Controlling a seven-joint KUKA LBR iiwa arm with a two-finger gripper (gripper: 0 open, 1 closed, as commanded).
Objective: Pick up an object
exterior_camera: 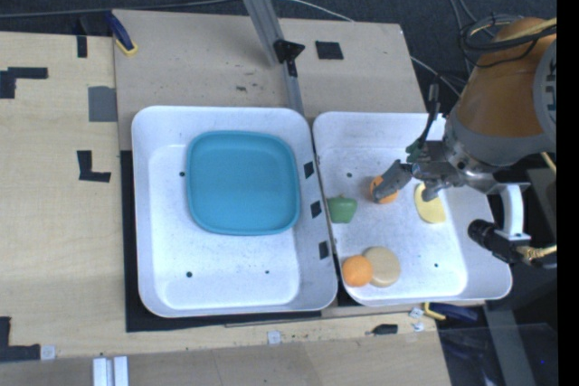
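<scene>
Over right bin: tool (398,183), fingers around small orange rounded piece (384,192)
Left of tool: green lump (342,210)
Right of tool: yellow piece (431,205)
Far left: blue square plate (242,183)

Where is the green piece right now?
The green piece lies in the right bin, close to its left wall, left of the small orange piece under the claw and above the orange ball.

We have one fixed camera above the bench (54,194), looking down at a slant. It frames both white bins (154,212) fully from mid-range; the arm (507,104) enters at right.
</scene>
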